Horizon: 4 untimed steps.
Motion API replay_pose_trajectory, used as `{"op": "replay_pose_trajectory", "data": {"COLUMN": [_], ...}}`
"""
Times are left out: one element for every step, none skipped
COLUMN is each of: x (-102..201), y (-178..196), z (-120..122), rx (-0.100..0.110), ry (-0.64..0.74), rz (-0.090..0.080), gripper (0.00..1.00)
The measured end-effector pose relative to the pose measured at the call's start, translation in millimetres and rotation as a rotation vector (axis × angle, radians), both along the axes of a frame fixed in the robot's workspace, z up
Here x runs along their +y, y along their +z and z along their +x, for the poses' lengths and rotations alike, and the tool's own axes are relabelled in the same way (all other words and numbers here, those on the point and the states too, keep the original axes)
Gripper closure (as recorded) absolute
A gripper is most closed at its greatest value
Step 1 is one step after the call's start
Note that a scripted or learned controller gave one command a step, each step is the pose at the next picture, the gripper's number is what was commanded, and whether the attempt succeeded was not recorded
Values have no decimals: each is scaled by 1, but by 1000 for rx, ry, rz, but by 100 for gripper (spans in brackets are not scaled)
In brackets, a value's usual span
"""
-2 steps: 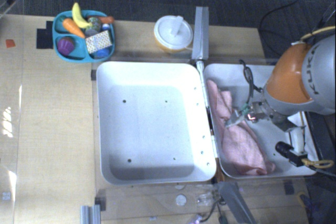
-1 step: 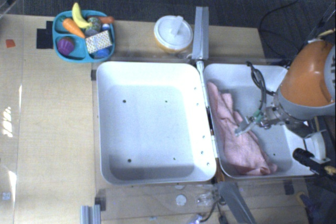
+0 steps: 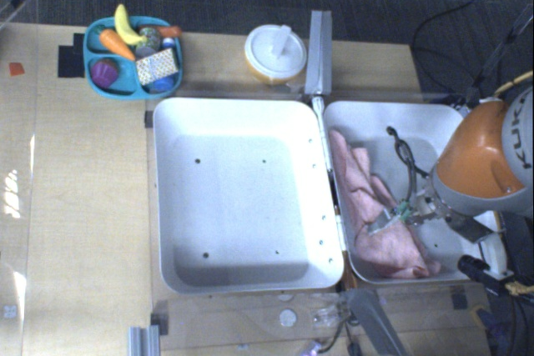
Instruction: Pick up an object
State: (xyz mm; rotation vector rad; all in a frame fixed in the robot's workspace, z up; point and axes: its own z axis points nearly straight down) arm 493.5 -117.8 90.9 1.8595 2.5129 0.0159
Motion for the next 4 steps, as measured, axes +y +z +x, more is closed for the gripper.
{"op": "replay_pose_trajectory", "data": {"x": [29,16,18,43], "y": [0,3,14,94], "z": [56,10,14,100], "rx": [0,11,5,10], "ry": [107,161,164,69], "rz": [-2,-2,-1,-1], "gripper": [0,0,100,100]}}
